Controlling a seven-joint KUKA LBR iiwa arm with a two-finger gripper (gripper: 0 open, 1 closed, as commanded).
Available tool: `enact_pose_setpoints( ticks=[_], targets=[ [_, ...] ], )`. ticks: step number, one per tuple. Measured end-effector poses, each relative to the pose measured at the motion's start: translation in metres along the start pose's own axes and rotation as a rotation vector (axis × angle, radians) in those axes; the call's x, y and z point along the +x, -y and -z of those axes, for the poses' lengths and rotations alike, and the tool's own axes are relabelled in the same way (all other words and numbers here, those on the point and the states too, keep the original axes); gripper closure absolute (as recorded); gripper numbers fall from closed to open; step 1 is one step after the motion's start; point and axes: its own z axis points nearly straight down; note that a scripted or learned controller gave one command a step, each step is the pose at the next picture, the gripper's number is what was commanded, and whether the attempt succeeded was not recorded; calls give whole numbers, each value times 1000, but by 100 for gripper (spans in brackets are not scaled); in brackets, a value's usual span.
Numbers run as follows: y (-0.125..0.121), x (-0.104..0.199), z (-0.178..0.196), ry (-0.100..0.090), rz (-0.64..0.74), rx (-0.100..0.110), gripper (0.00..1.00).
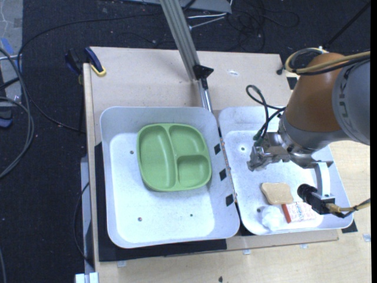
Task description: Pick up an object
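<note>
- The arm reaches in from 3 o'clock over the right bin.
- The fingers hang low above the bin's bare middle; at this slant I cannot tell whether they are parted or closed, or whether they grip anything.
- At 5 o'clock from them, near but apart, lies a tan pad — perhaps a sponge.
- Beyond it, at the bin's 6 o'clock edge, sit a white wad and a red-and-white packet.
- The left bin holds a green plate.
- Both bins rest on the table.
</note>
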Motion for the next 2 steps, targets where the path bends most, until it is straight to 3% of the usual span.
enact_pose_setpoints(
  ticks=[2],
  targets=[
    [0, 116, -4, 0, 1, 0, 100]
  ],
)
